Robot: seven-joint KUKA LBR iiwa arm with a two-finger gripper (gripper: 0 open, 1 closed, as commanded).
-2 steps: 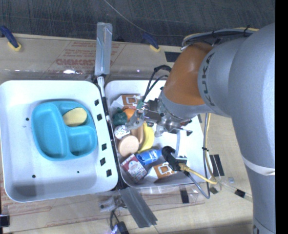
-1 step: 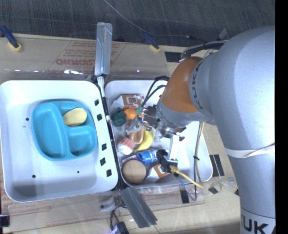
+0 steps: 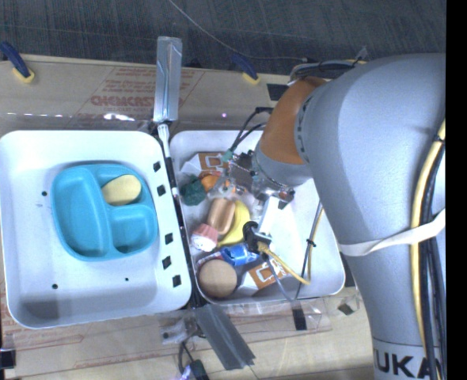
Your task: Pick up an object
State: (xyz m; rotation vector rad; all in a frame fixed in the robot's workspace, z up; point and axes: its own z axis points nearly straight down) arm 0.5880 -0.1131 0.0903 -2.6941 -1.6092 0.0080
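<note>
The gripper (image 3: 232,174) hangs low over the back of the right bin (image 3: 328,248), just above an orange piece (image 3: 209,182) and a dark green piece (image 3: 191,190). In front of it lie a tan bun-like piece (image 3: 220,212), a yellow banana shape (image 3: 237,220), a pink cupcake (image 3: 205,234), a blue piece (image 3: 237,253) and a brown ball (image 3: 217,279). I see nothing held by the gripper.
The left bin (image 3: 20,212) holds a blue divided tray (image 3: 83,212) with a yellow lump (image 3: 122,189) in its back compartment. Printed cards (image 3: 211,162) lie at the right bin's back and front (image 3: 267,274). The grey arm (image 3: 376,157) covers that bin's right side.
</note>
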